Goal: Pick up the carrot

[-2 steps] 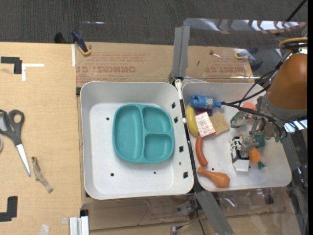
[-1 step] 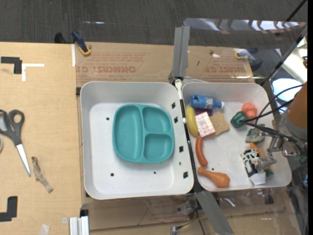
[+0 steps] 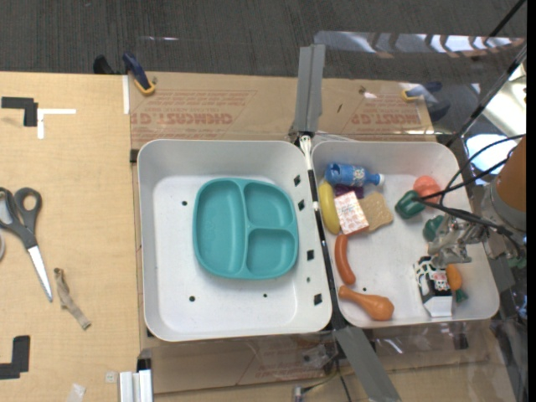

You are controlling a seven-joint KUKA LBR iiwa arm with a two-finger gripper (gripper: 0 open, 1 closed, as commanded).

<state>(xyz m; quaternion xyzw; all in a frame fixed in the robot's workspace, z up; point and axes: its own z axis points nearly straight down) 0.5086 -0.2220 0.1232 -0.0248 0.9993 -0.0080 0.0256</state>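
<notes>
Low in the right bin (image 3: 469,312), near its right wall: gripper (image 3: 450,252), jaw state impossible to tell (metal parts blur together). Just beneath, touching or nearly so: carrot (image 3: 455,276), long axis roughly top-to-bottom, green end lowermost, beside a black-and-white carton (image 3: 435,285).

Arm enters from the right edge — orange band partly visible at the frame border. Gripper (image 3: 450,248) is lowered over the right bin's right side, fingers pointing down.
</notes>
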